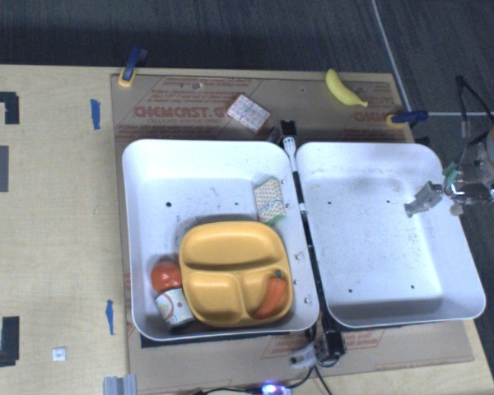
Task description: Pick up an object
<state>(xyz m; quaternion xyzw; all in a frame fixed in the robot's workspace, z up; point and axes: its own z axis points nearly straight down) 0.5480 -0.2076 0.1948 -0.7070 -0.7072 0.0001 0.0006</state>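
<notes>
With the jaws [428, 196] hanging over the right bin's [370, 245] far edge, their opening impossible to tell, they are risking a miss, since the yellow tray [230, 274], carrot [272, 295] and can [171, 303] are sitting in the left bin [148, 188].

Two bins side by side on the table [49, 245]. In the left bin [148, 188]: a divided tray [226, 262] toward the front, a carrot [272, 296] in its right compartment, a small packet [269, 199] just behind, a bottle [170, 295] at the tray's left. Behind the bins, a banana [344, 89] to the right, a card [248, 113] to the left. Over the right bin's [379, 303] right rim, the gripper [428, 196].
</notes>
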